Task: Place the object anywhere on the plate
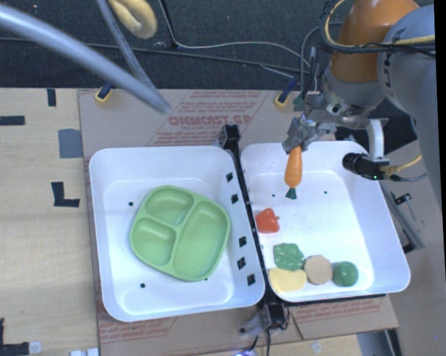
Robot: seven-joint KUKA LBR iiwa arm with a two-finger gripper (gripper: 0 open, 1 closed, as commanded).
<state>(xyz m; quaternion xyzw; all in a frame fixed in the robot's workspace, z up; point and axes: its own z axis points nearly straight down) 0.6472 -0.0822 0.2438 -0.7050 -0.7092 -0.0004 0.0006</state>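
Wooden bench [34, 241]: cardboard sheet [205, 111], two white bins (side by side) [113, 289].

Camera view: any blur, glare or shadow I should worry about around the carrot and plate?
Camera view: the carrot hanging from the gripper is sharp, with a faint shadow on the right bin; the plate is evenly lit, no glare; a grey bar across the top left is blurred, out of focus.

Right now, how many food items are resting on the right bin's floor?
5: red piece near the divider; green leafy piece, yellow piece, tan ball, green ball along the near edge. The carrot hangs from the tool.
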